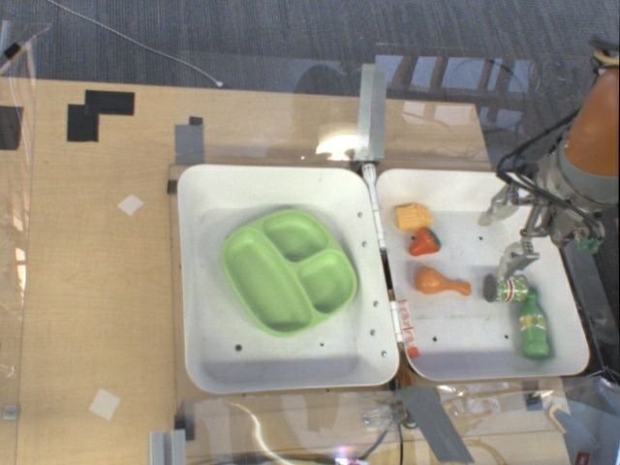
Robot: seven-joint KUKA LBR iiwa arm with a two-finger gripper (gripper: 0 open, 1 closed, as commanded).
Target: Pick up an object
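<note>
My gripper (pixel 509 232) hangs over the right bin (pixel 455 352), near its right side. Its fingers (pixel 497 207) are spread open and nothing shows between them. Just below the lower finger lies a green bottle (pixel 529 320), its dark cap end pointing up toward the gripper. Left of the gripper, an orange gourd-shaped toy (pixel 441 282) lies on the bin floor. A small red toy (pixel 423 243) and a yellow-orange block (pixel 413 217) sit higher up by the bin's left wall.
The left bin (pixel 208 356) holds a green divided plate (pixel 288 270). A metal divider (pixel 372 129) runs between the bins at the back. The arm with its orange band (pixel 593 139) comes in from the right.
</note>
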